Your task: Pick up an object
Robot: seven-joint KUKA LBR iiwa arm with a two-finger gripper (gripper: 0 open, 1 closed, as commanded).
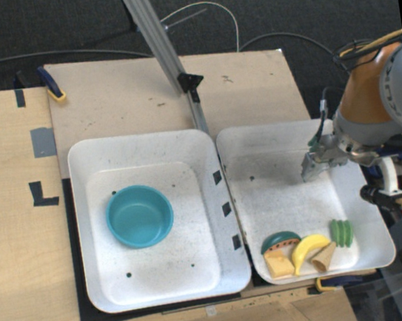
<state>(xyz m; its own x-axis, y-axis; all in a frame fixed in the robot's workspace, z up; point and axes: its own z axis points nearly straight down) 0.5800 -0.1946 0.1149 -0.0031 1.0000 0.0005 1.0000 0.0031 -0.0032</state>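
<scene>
Banana lies at front edge of right bin, touching a tan wedge, a tan block and a dark green disc; green item just beside, hard to identify. Objs are crowded near bin wall; rest of this bin floor is open. Hand is over right bin's far-right part, well apart from banana; open or closed, cannot tell. Left bin has a teal bowl. Both bins sit on table.

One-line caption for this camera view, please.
Grey KUKA arm's gripper hovers over right white bin; toy food cluster at its near edge; teal bowl in left.
</scene>
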